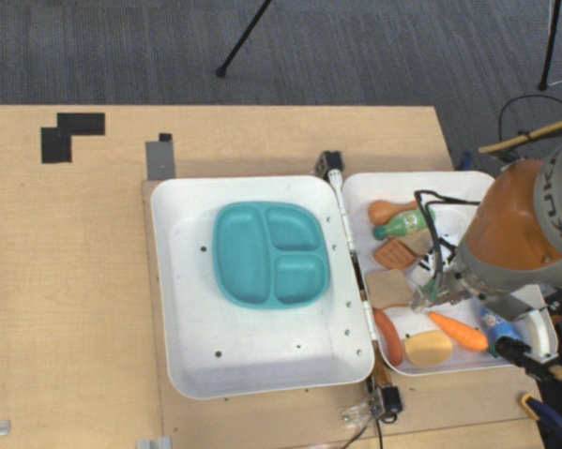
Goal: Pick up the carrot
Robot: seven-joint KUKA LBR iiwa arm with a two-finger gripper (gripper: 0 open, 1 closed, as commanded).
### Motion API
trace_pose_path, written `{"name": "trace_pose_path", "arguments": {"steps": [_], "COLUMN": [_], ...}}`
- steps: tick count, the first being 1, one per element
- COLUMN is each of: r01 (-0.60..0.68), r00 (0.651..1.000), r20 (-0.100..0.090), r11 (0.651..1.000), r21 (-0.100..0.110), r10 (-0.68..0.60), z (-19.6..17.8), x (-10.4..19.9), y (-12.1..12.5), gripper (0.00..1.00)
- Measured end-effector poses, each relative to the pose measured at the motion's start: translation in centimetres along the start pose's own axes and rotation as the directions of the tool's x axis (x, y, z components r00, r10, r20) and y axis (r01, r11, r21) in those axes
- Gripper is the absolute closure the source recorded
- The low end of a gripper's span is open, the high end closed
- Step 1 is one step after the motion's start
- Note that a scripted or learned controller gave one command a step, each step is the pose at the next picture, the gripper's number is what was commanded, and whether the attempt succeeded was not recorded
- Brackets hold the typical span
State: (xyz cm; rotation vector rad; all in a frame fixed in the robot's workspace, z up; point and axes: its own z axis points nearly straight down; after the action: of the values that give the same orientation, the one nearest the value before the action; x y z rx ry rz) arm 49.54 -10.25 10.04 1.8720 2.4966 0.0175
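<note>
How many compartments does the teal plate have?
3. The plate in the left bin has one large compartment on its left, and two smaller ones on its right, one above the other.

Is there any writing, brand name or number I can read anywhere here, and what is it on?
"KU": the start of large letters on the grey arm at the right edge; the rest is cut off.
The green bottle has a label, too small and blurred to read.
The blue item in the right bin carries nothing legible.
</note>
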Motion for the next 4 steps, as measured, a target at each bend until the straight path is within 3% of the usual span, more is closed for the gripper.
{"name": "trace_pose_path", "arguments": {"steps": [1,2,3,4], "r01": [0.0,0.47,0.47,0.214], "r00": [1.0,0.883,0.883,0.977], "r20": [-0.001,-0.012,0.0,-0.011], "r11": [1.0,0.883,0.883,0.977], "r21": [0.001,0.007,-0.002,0.01], "r10": [0.0,-0.47,-0.47,-0.214], "z": [0.0,1.2,-0.1,-8.6], "x": [0.0,-1.6,-1.7,4.8], "y": [0.0,-1.0,-0.5,1.1], "gripper": [0.0,0.0,1.0,1.0]}}
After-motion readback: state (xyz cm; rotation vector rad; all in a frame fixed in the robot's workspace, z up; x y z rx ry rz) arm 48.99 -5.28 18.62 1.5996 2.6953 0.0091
